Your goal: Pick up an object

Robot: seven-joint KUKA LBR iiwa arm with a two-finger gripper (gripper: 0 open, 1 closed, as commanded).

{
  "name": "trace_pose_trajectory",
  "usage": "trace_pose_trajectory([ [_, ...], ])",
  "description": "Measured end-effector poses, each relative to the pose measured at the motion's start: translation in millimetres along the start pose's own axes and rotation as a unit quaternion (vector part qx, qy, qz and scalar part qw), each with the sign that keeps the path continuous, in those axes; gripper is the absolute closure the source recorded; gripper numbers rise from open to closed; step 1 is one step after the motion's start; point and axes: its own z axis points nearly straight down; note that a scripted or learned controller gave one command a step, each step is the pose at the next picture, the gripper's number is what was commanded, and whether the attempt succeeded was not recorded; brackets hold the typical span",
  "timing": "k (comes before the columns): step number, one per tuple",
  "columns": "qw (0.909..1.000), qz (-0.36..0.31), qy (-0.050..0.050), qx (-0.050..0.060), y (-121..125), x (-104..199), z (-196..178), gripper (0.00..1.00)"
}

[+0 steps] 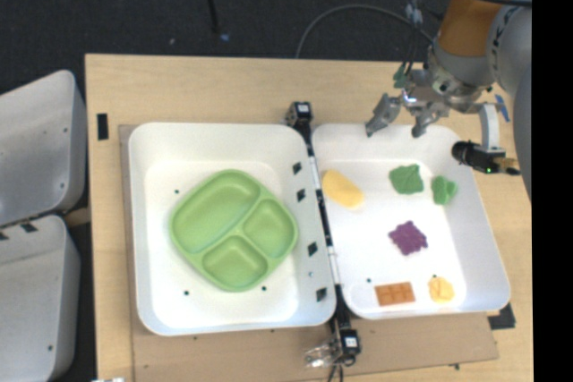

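Bench (107, 219): light wood top bearing two shallow white bins side by side.

Left bin (148, 282): holds one green divided tray (233, 230), three compartments, lying flat near the bin's centre.

Right bin (466, 237): holds six small objects, all apart from one another.
- Yellow oval piece (342, 189), near the bin's left edge, towards the far side.
- Green leafy piece (406, 179), far half, right of centre.
- Smaller green piece (443, 190), just beside the leafy one, nearer the right edge.
- Purple cluster (408, 237), about the bin's centre.
- Orange rectangular block (394, 293), close to the near edge.
- Small yellow piece (440, 289), just right of the orange block, near the near-right corner.

Arm (474, 13): grey with an orange band, reaching in over the far-right corner of the bench.

Gripper (399, 120): poised over the far edge of the right bin, its two fingers spread apart with nothing between them; apart from every object, the green leafy piece being the nearest.
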Motion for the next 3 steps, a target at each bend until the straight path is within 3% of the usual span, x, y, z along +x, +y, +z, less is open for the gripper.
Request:
trace_pose_trajectory([
  [1, 1.0, -0.002, -0.001, -0.005, 2.1, 0.2, -6.4, 0.0],
  [3, 1.0, -0.003, -0.001, -0.002, 1.1, 8.5, 119.4, 0.0],
])
